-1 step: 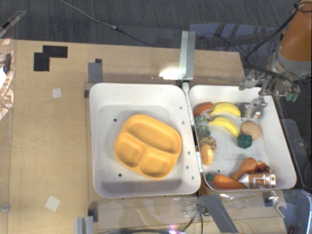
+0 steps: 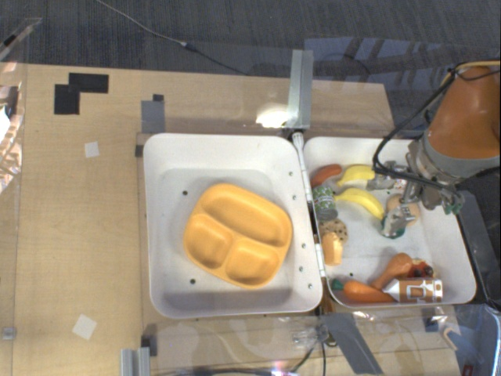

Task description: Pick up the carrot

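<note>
Orange tapered carrot (image 2: 366, 291) lies at the right white bin's (image 2: 462, 245) front edge; the two-finger gripper (image 2: 396, 222), jaws seemingly open and empty, hovers above, needing to approach it

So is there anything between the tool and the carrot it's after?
Nothing visible lies directly between them. The tool hangs over bare floor of the right bin, and the carrot lies nearer the bin's front edge. It is crowded, though: a chicken drumstick and a small can sit right against it.
</note>
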